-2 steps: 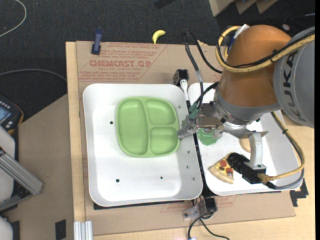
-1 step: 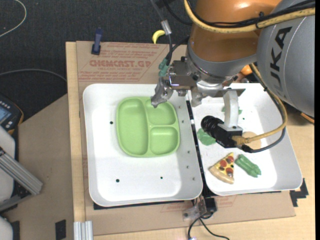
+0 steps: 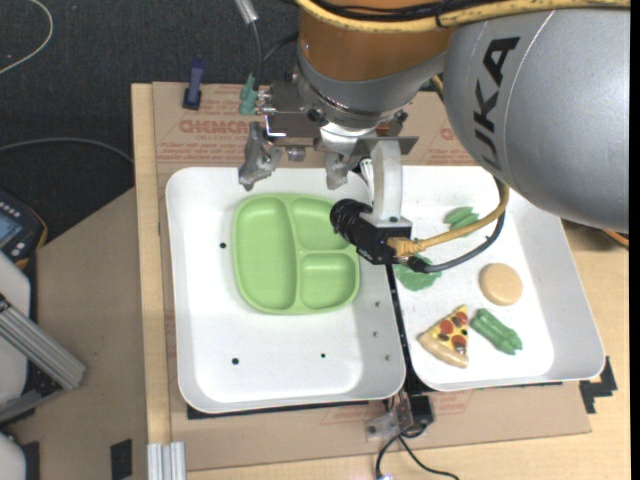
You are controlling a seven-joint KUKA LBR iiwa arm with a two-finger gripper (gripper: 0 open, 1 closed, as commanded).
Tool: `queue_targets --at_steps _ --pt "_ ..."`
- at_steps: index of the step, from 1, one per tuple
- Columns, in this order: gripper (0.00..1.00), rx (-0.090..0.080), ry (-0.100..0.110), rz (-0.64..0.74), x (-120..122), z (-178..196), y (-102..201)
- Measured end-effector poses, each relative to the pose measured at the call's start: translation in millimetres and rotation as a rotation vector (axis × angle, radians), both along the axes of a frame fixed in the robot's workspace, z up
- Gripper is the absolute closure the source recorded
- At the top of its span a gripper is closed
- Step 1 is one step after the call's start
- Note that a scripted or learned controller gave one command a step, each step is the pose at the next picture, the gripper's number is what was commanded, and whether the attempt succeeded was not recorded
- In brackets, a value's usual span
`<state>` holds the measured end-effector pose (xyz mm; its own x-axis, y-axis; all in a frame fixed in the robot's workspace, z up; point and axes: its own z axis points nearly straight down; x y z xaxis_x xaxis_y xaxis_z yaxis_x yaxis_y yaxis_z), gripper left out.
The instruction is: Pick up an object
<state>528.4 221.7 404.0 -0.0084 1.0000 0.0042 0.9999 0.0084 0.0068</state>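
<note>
From the camera view I see the gripper (image 3: 297,171) spread open, holding nothing, above the far edge of the left bin (image 3: 200,298), over the green divided plate (image 3: 293,253). Pizza slice (image 3: 447,336) and round cookie (image 3: 501,284) lie in the right bin (image 3: 560,268).

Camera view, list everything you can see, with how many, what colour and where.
Bins: two, white, side by side on the bench.
Divided plate: one, light green, left bin.
Pizza slice: one, tan with red, right bin, near edge.
Cookie: one, beige, right bin.
Green pieces: three, green, right bin.
Arm: one, grey with orange band, reaching in from the right.
Pincer: one, metal, open, above the plate's far edge, holding nothing.
</note>
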Motion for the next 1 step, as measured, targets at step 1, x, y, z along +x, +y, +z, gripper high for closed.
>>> queue_targets --at_steps 1 --pt "0.0 -0.009 0.021 -0.01 -44.2 -105.6 -18.7"
